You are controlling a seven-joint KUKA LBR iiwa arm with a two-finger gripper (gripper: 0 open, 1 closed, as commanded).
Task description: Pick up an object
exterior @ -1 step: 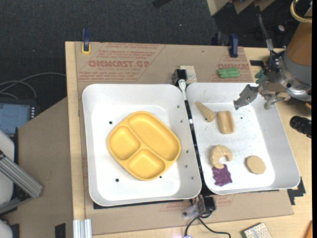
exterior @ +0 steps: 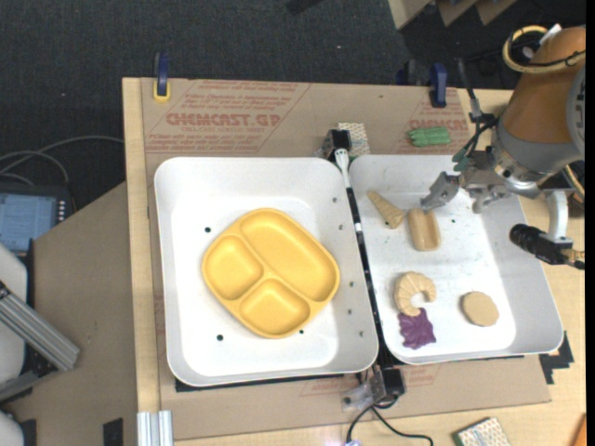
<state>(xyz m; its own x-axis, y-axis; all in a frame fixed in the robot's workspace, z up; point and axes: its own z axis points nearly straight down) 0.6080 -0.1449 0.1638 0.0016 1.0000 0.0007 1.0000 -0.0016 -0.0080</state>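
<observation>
Camera view shows the tool [exterior: 462, 191] open and empty above the right bin's [exterior: 530, 337] far edge; closing there risks missing the bread stick [exterior: 424, 229].

Arm [exterior: 548, 100] at right edge of frame: broad orange band over grey metal wrist housing. Gripper [exterior: 462, 193] with two grey metal fingers, one toward frame left, one toward frame bottom. Thin dark cable runs beside wrist.

A robotics lab is suggested by the clamped brown cardboard-covered bench [exterior: 279, 110], loose black cables [exterior: 56, 151] and grey carpet floor [exterior: 84, 26].
</observation>
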